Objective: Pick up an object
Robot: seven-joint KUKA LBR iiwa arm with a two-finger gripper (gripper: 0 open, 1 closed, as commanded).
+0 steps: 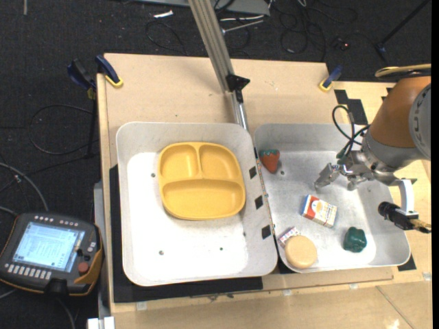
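Note:
The right bin (302, 173) holds several small objects. A red strawberry with a green top (271, 160) lies near its left wall. A small white and orange carton (319, 210) sits in the middle, a dark green piece (354, 239) at the front right, and a round tan bun (300, 251) at the front left. My gripper (338, 179) hangs over the right-centre of this bin, behind and to the right of the carton. It is open, with its fingers spread and nothing between them.
The left bin (137, 204) carries a yellow divided plate (202, 180). A metal pole (216, 40) slants down to the seam between the bins. The grey and orange arm (405, 122) covers the right bin's far right corner. A teach pendant (48, 249) lies left of the bench.

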